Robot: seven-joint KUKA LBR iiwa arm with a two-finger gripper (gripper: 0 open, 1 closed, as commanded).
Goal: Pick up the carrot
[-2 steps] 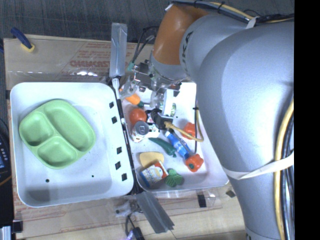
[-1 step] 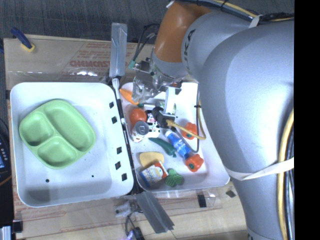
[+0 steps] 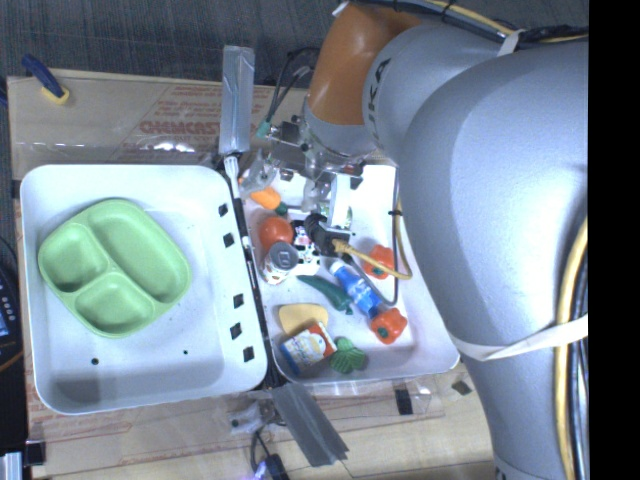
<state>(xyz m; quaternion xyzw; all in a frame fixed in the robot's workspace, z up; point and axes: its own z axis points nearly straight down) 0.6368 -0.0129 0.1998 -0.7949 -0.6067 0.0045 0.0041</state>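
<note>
The carrot is a small orange piece with a green tip, lying at the far left corner of the right bin, close to the divider between the bins. My gripper hangs directly over it, at the end of the grey arm with its orange band. The gripper's lower end is just above or touching the carrot; I cannot tell which. The arm's bulk hides much of the right bin.
Crowded near the carrot are a red tomato-like piece, a small can, a blue bottle, a green pod, a yellow wedge and two orange-red pieces. The left bin holds a green divided plate.
</note>
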